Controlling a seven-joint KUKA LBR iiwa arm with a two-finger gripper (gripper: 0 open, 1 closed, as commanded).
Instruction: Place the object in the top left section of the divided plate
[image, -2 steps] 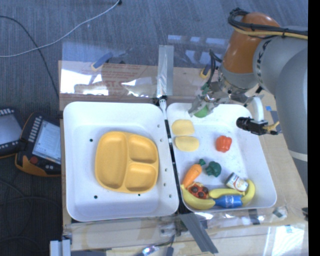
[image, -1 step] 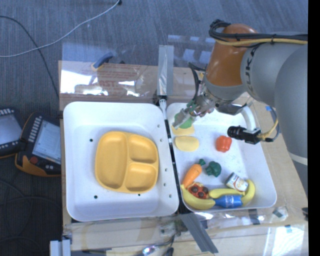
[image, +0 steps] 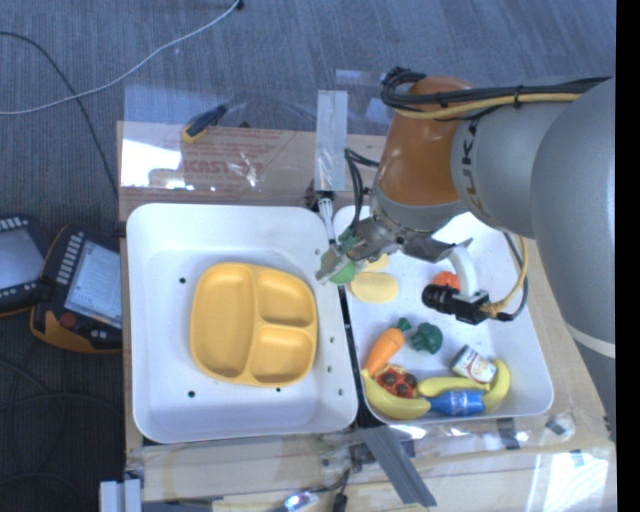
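1. The green thing (image: 346, 269) is small and sits between the jaws, which are closed narrowly on it.
2. It hangs over the wall that the two bins share, towards the top end of that wall.
3. The plate (image: 253, 322) is yellow with three sections. It lies flat in the middle of the left bin (image: 160, 400), near the green thing but not touching it.
4. The arm (image: 430, 160) comes in over the top edge of the right bin (image: 530, 385), its orange band above the jaws.
5. A pale yellow disc (image: 375, 288) lies just beside the green thing, near the right bin's top left corner.
6. A carrot (image: 384, 350) and broccoli (image: 426, 337) lie side by side in the middle of that bin.
7. Along its bottom edge lie two bananas (image: 440, 385), a blue bottle (image: 458, 402) against them, and a small can (image: 472, 364) just above.
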